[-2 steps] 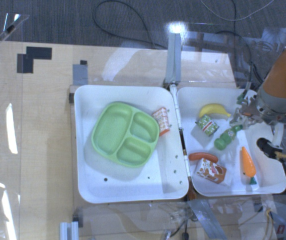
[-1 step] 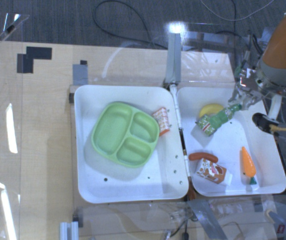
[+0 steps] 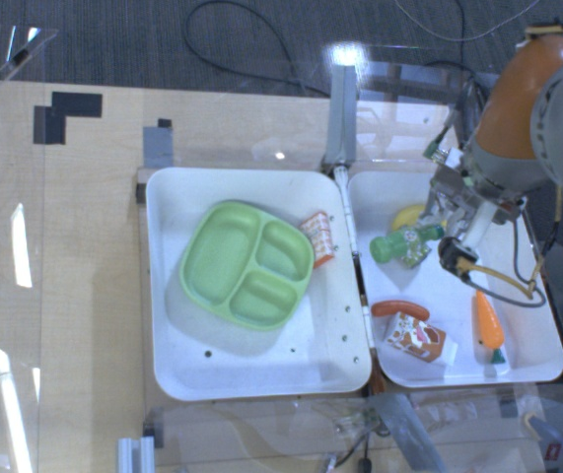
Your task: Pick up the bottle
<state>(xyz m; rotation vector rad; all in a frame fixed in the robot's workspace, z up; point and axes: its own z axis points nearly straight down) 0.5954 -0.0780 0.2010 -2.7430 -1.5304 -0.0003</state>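
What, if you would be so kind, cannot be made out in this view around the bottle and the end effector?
- End effector: fingertips merge with the arm's dark hardware, so contact with the green bottle is unclear in the camera view.
- Yellow object: partly covered by the bottle and the end effector; its kind is unclear.
- Red packet: print too small to read.
- Small packet beside the green plate: label too small.

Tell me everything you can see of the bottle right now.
The bottle is green, looks like plastic, and lies on its side in the right bin, its rounded cap end pointing toward the divider between the bins. A pale label wraps its middle. A yellow object sits just behind it, touching or nearly so. The gripper is at the bottle's right end; whether it grips the bottle cannot be told.
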